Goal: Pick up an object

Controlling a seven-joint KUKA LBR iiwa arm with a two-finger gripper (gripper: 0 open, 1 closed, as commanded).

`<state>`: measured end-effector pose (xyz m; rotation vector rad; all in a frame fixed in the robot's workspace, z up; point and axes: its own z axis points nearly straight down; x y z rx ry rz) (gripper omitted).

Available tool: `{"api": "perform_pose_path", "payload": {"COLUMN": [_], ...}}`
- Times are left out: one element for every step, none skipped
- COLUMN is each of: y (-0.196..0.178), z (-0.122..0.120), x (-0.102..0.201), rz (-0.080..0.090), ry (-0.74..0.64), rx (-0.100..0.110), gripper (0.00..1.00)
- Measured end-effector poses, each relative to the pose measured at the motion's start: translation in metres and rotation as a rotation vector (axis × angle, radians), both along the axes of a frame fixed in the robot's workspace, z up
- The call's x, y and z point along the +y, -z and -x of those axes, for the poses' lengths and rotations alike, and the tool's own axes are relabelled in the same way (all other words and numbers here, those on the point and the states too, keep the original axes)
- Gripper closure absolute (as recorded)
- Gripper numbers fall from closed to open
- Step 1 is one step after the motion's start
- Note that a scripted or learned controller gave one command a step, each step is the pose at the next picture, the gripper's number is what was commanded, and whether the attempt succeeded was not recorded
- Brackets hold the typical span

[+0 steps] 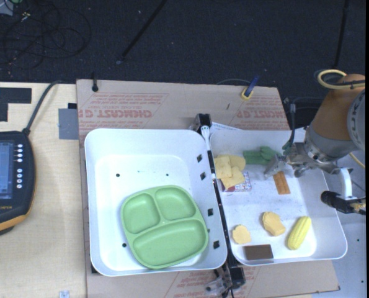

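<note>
- Far left, on the table [41, 241]: a black handheld control pendant with a lit screen [4, 179]. Not part of the job.
- Left white shallow bin [103, 148]: holds one pale green plastic divided plate [164, 226], three compartments, lying flat toward the near right corner.
- Right white shallow bin [333, 241]: carries the pickable items. Against its left wall, a cluster of pale yellow cheese-like blocks [229, 168] on a small printed card. Just beyond them, a dark green soft leafy piece [258, 155].
- Mid bin: a small orange-brown stick-shaped block [281, 183], lying near the arm's tip. Nearer the front: a round yellow lump [240, 233], a brown flat rectangular block [258, 251] at the front edge, a yellow-orange lumpy piece [273, 223], and a yellow corn cob toy [298, 232] tilted on the right.
- The grey arm's two-finger gripper [282, 164] sits low over the bin's far part, between the green leafy piece and the orange-brown stick. Jaws: can't tell how far apart they stand; nothing visibly between them.
- Judgement: reach-and-descend stage, no grasp made yet. Likeliest target is the green piece or the stick, both just beside the tip.
- Next move calls for centring on one item, settling to the bin floor, closing, then lifting straight up clear of neighbours.
</note>
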<state>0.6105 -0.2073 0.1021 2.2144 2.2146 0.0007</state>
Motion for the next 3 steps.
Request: {"api": "perform_pose_path", "payload": {"y": [0.015, 0.002, 0.012], "z": [-0.001, -0.002, -0.029], "x": [0.037, 0.034, 0.107], "rz": [-0.008, -0.006, -0.005], "ry": [-0.003, 0.001, 0.002], "rx": [0.010, 0.007, 0.008], "gripper": [0.00, 1.00, 1.00]}}
